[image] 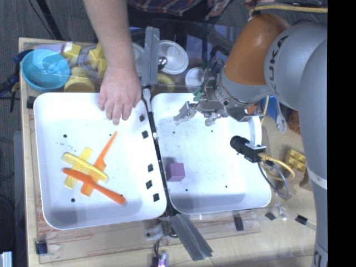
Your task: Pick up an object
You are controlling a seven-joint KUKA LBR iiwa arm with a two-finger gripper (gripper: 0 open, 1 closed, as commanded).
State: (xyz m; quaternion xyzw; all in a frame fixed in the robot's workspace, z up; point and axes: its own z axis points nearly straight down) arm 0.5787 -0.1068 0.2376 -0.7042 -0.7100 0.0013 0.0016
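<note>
A small purple cube (176, 171) lies in the right bin (245, 196), near its left wall. My gripper (196, 117) hangs over that bin's far part, well above and beyond the cube. Its two grey fingers (182, 114) are spread apart with nothing between them. The left bin (50, 204) holds a yellow plane-shaped toy (83, 166), a long orange piece (95, 186) lying under it, and a thin orange stick (105, 149).
A person's hand (119, 96) reaches down over the far edge of the left bin. Behind the bins stand a blue bowl (44, 68), yellow toys (83, 65) and white cups (172, 57). A black plug with cables (246, 147) hangs over the right bin's right side.
</note>
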